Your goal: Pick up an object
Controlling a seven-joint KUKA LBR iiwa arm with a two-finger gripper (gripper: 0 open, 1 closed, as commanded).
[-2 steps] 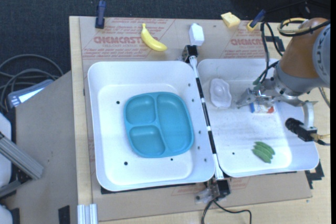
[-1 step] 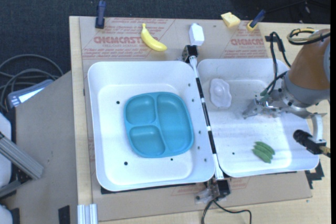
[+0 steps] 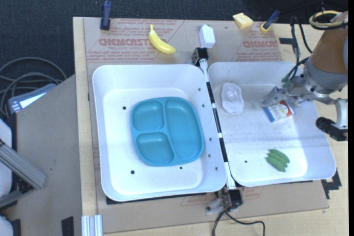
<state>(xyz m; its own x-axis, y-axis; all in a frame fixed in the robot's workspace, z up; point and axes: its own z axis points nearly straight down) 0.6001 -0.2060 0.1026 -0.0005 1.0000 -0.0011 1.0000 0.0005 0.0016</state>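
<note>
In the right bin lie three objects: a small blue, white and red carton near the far right, a clear white plastic piece near the left wall, and a green pea pod toward the front. My gripper hangs low over the carton's far edge, touching or nearly touching it. The grey arm with its orange band reaches in from the right. No object shows as lifted.
The left bin holds a blue divided plate. Outside the bins, on the cardboard at the back, lie a yellow banana, a white block and a yellow chunk. Cables hang near the arm.
</note>
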